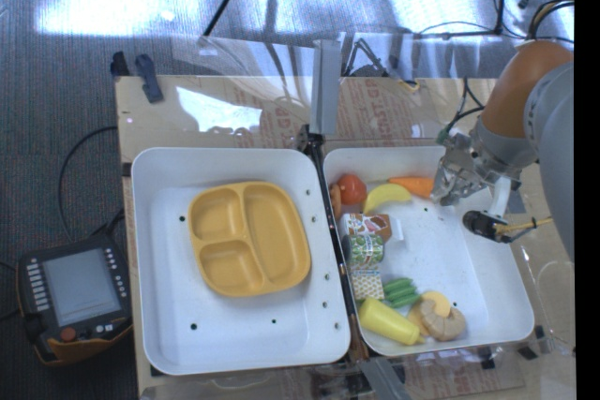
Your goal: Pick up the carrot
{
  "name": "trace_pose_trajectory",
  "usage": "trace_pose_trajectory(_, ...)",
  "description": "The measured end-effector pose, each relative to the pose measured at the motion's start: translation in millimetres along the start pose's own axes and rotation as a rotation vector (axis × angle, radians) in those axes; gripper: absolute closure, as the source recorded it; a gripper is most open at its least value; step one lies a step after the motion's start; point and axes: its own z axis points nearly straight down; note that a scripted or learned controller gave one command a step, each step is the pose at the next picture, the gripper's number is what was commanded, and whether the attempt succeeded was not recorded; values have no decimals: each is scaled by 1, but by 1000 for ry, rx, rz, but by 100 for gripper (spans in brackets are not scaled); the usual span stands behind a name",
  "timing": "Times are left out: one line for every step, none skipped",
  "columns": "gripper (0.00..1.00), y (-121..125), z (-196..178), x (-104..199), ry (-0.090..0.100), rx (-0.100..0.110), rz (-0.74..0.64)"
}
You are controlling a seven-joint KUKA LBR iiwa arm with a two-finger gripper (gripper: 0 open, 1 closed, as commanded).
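The carrot (412,185) is a small orange wedge lying near the back of the right bin (469,272), just right of a yellow banana (386,197). My gripper (450,193) hangs at the carrot's right end, its fingers pointing down toward the bin floor. Nothing visible sits between them, and the carrot rests on the bin floor beside them.
The right bin also holds a red tomato (352,189), a printed can (364,240), a green vegetable (400,291), a yellow bottle (388,321) and a bread roll (442,318). The left bin (169,323) holds a yellow divided plate (248,237). A teach pendant (75,297) lies left of the bench.
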Motion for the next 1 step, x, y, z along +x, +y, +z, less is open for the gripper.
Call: trace_pose_trajectory(0, 0, 1, 1, 0, 1, -2)
